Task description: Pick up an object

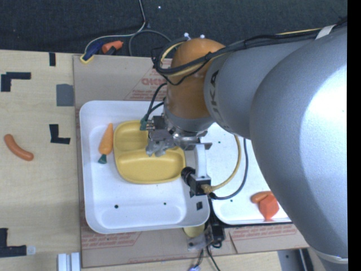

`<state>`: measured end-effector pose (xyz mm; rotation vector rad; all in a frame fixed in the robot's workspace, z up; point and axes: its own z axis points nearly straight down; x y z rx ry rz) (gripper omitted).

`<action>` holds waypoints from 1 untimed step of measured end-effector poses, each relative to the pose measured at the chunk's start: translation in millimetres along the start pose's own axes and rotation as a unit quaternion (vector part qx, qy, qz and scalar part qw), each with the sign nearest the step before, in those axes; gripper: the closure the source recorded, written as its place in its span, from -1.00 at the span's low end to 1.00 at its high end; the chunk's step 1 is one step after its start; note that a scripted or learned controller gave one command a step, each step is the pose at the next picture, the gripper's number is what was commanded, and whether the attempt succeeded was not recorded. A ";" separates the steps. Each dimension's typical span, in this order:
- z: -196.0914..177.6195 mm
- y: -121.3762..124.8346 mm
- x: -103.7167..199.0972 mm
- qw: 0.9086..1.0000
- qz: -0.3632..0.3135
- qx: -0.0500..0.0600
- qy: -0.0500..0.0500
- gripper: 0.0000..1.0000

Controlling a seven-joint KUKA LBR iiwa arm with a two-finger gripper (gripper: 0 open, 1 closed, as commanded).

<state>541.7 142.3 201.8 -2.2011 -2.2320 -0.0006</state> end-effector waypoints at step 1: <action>1.4 16.8 85.4 1.000 0.001 -0.002 -0.001 1.00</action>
